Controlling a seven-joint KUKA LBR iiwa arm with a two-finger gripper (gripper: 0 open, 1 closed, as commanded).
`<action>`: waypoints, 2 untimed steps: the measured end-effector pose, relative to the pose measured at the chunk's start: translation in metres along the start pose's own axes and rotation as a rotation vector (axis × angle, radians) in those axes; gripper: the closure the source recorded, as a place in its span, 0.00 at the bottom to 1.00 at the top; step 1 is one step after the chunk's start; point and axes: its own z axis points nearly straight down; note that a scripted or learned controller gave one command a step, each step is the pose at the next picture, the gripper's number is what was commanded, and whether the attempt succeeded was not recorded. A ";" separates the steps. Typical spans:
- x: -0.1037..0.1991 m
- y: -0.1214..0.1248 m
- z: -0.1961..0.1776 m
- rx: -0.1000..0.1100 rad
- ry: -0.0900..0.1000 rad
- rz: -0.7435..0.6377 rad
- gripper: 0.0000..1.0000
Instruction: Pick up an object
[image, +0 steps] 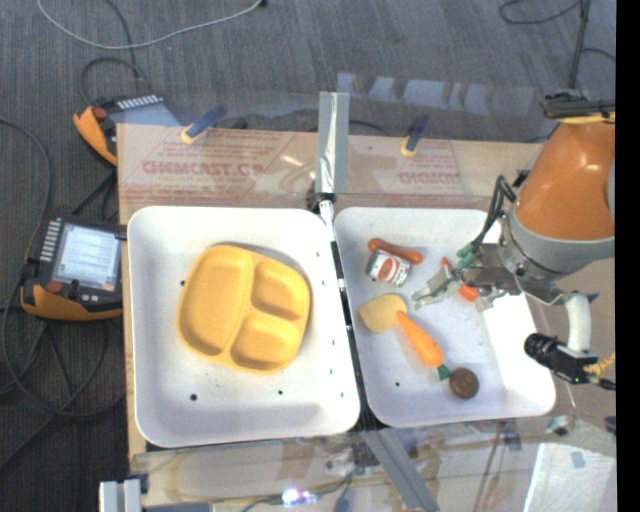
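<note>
In the right bin (520, 390) lie several objects: a small can with a red label (388, 268), a red sausage (395, 249) just behind it, a pale yellow slice (380, 312), an orange carrot (422, 341) and a brown round piece (462, 382). My gripper (440, 285) hangs over the middle of this bin. It is just right of the can and above the carrot's near end. Nothing can be seen held in it. The orange-banded arm (565, 185) covers the bin's right rear part.
The left bin (160, 400) holds a yellow divided tray (245, 306). A metal strip (331, 150) runs back from the seam between the bins. A handheld pendant (75, 265) and cables lie on the floor to the left.
</note>
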 end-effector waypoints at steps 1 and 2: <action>-0.006 -0.021 0.081 0.001 0.001 -0.092 0.00; -0.021 0.019 0.162 -0.011 -0.004 -0.201 0.00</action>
